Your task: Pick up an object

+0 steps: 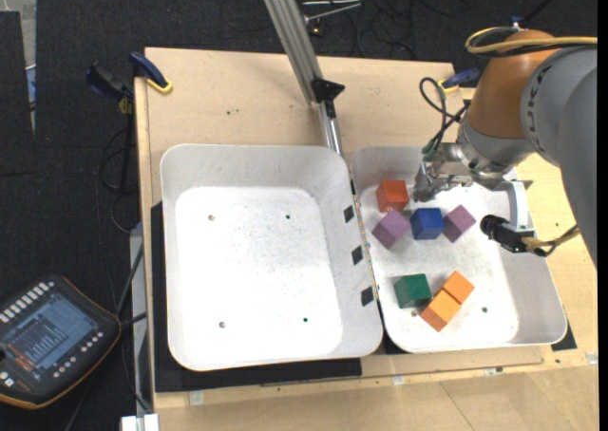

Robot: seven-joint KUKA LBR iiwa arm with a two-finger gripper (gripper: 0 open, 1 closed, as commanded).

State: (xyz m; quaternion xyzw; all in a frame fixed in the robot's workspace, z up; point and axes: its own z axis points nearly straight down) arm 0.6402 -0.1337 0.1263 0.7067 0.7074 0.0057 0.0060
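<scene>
Teach pendant (47,339) lower left; blue clamp (150,71) on bench corner

The tan wooden bench (247,102) bears two white bins (252,253) side by side, plus what looks like a blue-yellow clamp (150,71)

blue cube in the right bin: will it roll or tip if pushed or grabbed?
Blue cube: flat faces, so probably slides rather than rolls. Looks rigid, likely light. Purple cubes sit close on either side, so a push may shove them too.

One camera sits high above my bench (285,87), looking down at a slant on both bins, not close.
</scene>
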